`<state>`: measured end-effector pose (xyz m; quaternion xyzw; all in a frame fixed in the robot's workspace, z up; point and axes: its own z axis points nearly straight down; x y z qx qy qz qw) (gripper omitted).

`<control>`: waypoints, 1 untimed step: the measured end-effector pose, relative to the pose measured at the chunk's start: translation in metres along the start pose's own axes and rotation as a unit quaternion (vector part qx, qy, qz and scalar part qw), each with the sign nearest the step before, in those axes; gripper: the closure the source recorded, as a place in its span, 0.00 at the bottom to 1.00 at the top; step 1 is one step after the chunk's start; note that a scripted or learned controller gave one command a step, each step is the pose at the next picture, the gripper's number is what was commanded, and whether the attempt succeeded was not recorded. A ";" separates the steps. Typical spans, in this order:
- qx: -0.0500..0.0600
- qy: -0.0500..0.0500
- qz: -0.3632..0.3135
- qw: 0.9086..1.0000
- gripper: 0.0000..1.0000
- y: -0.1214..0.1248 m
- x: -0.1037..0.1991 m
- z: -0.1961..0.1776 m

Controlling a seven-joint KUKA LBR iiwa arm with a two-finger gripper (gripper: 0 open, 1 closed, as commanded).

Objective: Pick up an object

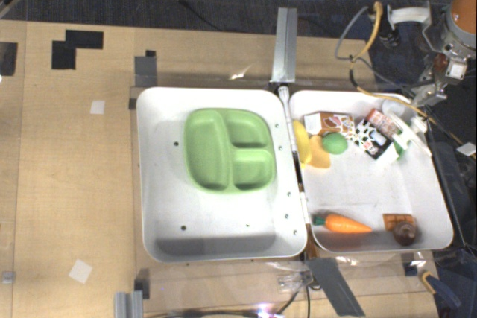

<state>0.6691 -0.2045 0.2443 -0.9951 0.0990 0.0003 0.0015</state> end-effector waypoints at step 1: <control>0.001 -0.001 0.001 1.000 1.00 0.025 -0.115 0.028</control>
